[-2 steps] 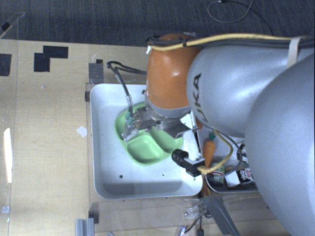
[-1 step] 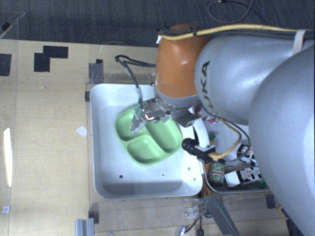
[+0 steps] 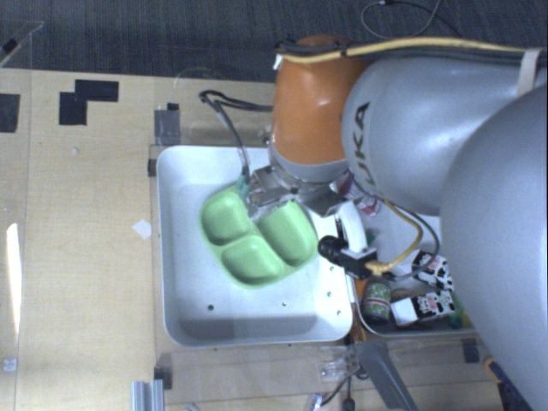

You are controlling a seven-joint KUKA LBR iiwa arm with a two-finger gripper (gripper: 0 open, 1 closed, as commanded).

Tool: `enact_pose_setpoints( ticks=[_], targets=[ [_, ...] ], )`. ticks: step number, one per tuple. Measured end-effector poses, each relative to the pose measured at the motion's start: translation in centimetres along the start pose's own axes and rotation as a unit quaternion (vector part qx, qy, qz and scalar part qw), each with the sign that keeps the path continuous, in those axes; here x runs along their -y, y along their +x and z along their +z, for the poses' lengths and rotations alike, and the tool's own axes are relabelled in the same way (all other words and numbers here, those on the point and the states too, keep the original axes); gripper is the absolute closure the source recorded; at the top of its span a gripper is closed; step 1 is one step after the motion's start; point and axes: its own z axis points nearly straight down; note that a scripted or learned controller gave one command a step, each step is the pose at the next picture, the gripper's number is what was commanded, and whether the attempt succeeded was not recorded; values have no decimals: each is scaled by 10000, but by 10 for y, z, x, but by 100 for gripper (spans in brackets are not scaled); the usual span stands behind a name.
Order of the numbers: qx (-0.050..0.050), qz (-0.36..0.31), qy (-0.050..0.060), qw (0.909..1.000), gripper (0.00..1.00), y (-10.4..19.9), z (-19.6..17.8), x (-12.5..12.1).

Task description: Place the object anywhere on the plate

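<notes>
Along the lower right of the frame we see the second bin (image 3: 377, 324), mostly covered by the arm, with a small heap of objects (image 3: 411, 302) in it; we make out a dark round can-like item and some printed packets, but cannot count them or tell which one is the task's thing. Left of it sits the first white bin (image 3: 184, 306), one of two on the bench (image 3: 77, 255). Inside it lies one green plate (image 3: 253, 238) split into three compartments, and we see nothing resting on them. Above the plate's upper edge the gripper (image 3: 267, 191) points down from the wrist, its fingers hidden by the mount, so we cannot tell their state. Farther up, the orange band (image 3: 312, 101) meets the grey arm (image 3: 445, 118), which sweeps in from the right.
</notes>
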Motion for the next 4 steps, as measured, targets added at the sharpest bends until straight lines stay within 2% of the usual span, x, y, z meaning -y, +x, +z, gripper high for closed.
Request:
enact_pose_setpoints(
  ticks=[1,2,3,4],
  targets=[
    [-11,-147,32,9999,100,64,36,37],
    [-4,-25,2,10000,100,12,-65,-40],
    [-11,-139,28,9999,100,14,40,11],
    [-10,-227,25,9997,100,-41,55,52]
  ],
)
